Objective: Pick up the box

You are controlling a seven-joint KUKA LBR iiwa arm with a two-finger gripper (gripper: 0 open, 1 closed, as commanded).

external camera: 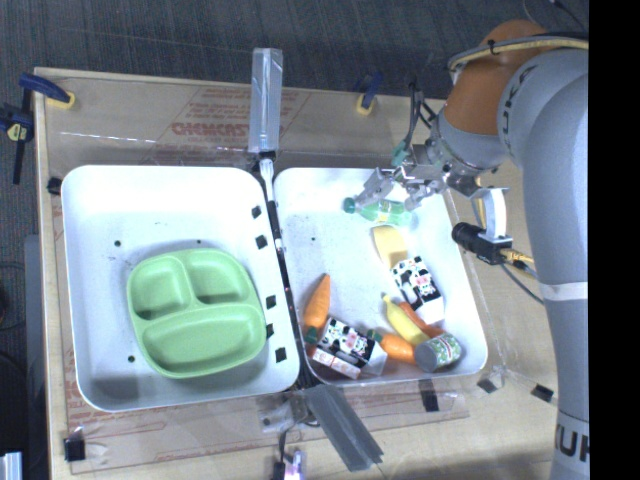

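Observation:
A cow-patterned box (pixel 346 345) lies at the front of the right bin (pixel 300 208), beside an orange carrot (pixel 317 302). A second, smaller cow-patterned carton (pixel 417 282) lies further right, in the middle of the bin. My gripper (pixel 402 188) hangs over the bin's far right corner, well behind both boxes. Right under it sits a pale green object (pixel 368 206). Whether the gripper touches that object is unclear. No box is between the fingers.
In the right bin also lie a yellow block (pixel 390 240), a yellow piece (pixel 405 320), a second carrot (pixel 398 348) and a small can (pixel 441 351). The left bin (pixel 90 208) holds a green divided plate (pixel 197 311). A divider (pixel 272 258) separates the bins.

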